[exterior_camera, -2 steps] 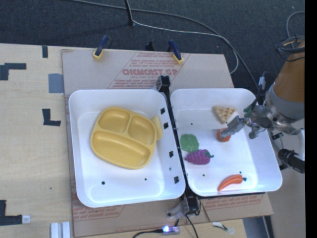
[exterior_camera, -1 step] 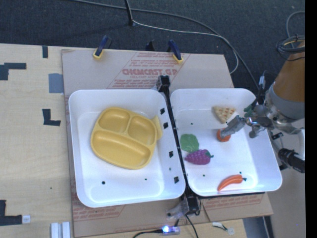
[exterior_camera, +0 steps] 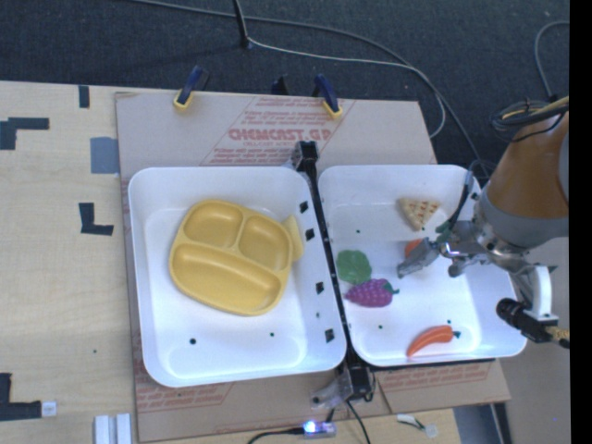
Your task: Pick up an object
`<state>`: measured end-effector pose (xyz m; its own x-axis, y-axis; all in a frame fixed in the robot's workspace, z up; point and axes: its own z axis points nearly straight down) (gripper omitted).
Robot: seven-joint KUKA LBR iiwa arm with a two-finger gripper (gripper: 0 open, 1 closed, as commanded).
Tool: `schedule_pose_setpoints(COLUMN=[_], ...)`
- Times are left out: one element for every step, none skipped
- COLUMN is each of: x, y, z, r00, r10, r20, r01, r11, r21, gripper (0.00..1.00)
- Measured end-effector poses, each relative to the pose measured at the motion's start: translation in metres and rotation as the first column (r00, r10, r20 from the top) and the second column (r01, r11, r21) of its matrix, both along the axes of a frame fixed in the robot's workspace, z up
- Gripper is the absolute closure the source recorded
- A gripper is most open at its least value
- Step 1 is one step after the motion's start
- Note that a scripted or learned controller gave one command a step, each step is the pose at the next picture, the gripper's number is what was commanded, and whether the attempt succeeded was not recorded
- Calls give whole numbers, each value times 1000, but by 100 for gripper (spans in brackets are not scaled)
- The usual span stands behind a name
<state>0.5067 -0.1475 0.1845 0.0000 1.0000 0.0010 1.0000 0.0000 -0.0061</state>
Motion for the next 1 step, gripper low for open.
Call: schedule_pose_setpoints(x=[4], y=[10], z=[-54], r00=[1000], r10=[1], r20=[1], r01=[-1], r11=[1000], r21=[0], gripper=[0])
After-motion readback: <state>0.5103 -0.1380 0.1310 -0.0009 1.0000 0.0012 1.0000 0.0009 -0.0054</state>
